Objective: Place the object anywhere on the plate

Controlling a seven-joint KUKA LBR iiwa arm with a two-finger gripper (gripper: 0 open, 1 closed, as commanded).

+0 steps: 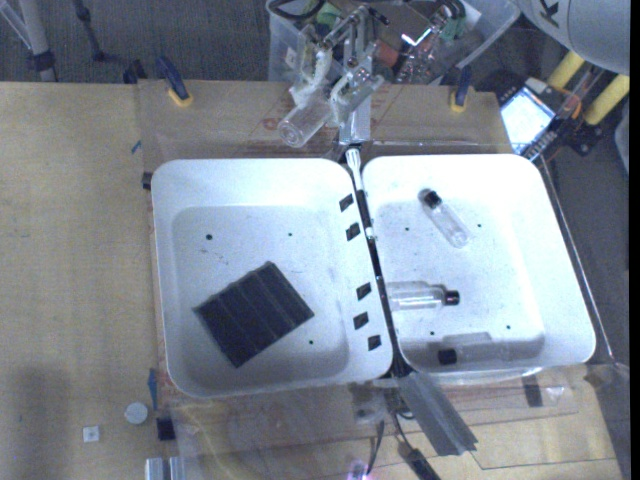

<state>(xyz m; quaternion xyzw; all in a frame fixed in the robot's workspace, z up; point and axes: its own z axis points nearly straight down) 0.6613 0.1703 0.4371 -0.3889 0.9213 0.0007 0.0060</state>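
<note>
Partial letters "KU" are showing on the arm [590,8]; the gripper [330,93] is hovering far, fingers clamping a clear bottle [303,123].

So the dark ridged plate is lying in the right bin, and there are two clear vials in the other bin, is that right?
Not quite. The camera view shows the dark ridged plate lying in the left bin, and the two clear vials in the right bin. So the bins are swapped; the rest stands.
</note>
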